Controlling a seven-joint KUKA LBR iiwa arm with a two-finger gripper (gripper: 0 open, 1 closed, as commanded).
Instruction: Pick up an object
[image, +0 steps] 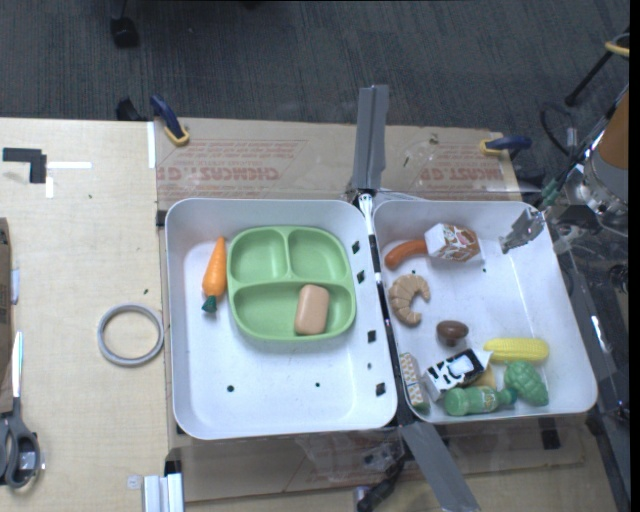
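My gripper (522, 231) hangs over the upper right edge of the right bin (560, 290), with the arm behind it at the frame's right. Nothing shows held in it. The right bin holds a white carton (452, 242), an orange sausage (405, 252), a croissant (410, 297), a brown nut (452, 330), a corn cob (515, 349), broccoli (527, 383), a green bottle (472, 401) and a black-and-white card (455, 368). The carton lies closest to the gripper, a short way to its left.
The left bin (270, 395) carries a green divided plate (290, 260) with a tan bread piece (312, 308) in its lower compartment, and a carrot (213, 272) beside it. A grey ring (130, 333) and scissors (18, 440) lie on the bench to the left.
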